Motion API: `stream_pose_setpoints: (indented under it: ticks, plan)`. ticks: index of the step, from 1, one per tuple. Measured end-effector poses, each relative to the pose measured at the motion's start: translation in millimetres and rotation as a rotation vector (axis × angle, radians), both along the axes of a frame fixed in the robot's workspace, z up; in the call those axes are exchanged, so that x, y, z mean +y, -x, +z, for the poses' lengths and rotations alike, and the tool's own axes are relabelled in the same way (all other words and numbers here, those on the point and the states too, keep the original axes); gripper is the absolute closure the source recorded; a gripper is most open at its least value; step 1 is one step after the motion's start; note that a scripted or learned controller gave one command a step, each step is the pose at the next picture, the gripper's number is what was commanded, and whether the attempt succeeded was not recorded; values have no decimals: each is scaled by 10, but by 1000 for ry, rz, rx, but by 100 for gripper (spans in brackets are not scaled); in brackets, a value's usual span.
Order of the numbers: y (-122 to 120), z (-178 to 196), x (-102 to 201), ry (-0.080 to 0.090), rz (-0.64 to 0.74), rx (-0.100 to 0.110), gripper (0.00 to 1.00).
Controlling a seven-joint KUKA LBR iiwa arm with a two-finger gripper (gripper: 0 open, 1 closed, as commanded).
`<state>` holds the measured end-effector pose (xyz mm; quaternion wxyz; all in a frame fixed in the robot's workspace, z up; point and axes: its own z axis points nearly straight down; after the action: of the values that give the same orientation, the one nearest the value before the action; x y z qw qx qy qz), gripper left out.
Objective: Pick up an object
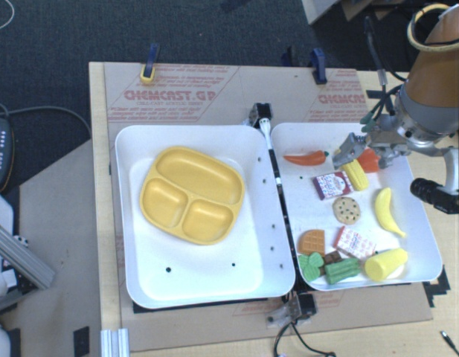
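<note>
Hovered my gripper over corn cob; grip state unclear. Best: centre over cob, descend straight, avoid red pepper.

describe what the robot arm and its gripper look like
The arm is a thick rounded body, orange-brown above, grey near the wrist, with a pale yellowish ring on top. The gripper is grey metal, boxy. Dark cables run along its upper left side.

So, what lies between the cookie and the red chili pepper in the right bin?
In the camera view, a small red-and-white packet lies between the cookie and the red chili pepper.
</note>
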<state>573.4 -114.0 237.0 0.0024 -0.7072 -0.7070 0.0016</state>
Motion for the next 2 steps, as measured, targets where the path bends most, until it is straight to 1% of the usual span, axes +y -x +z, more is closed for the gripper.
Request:
stream_pose_setpoints:
  ticks: [1, 2]
  plan:
    - [41, -606, -65, -1, -1, 2, 0]
    - [-37, -1081, -68, -1, 0, 0, 0]
